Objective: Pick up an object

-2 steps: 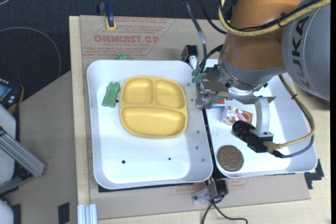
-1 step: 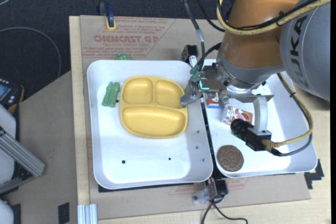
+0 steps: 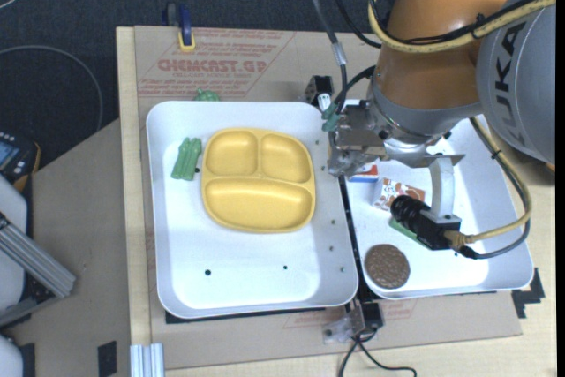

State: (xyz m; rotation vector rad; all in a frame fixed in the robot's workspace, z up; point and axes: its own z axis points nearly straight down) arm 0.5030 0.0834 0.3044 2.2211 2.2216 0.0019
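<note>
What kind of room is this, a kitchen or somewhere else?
Probably a robot lab, not a kitchen: a big robot arm reaches over two white bins, with cables on the floor.

A robotics lab or test bench, seen from above. A large grey industrial arm point(image 3: 521, 40) with an orange band fills the upper right, yellow and black cables looped around it. Beneath its wrist sit two shallow white bins point(image 3: 168, 216) side by side on a brown board printed with a plastics maker's name, the board clamped at its far edge by a small blue and yellow clamp point(image 3: 184, 27). Dark carpet surrounds the bench. Well to the left of the arm, aluminium framing point(image 3: 35, 265) and loose wires lie at the edge.
</note>
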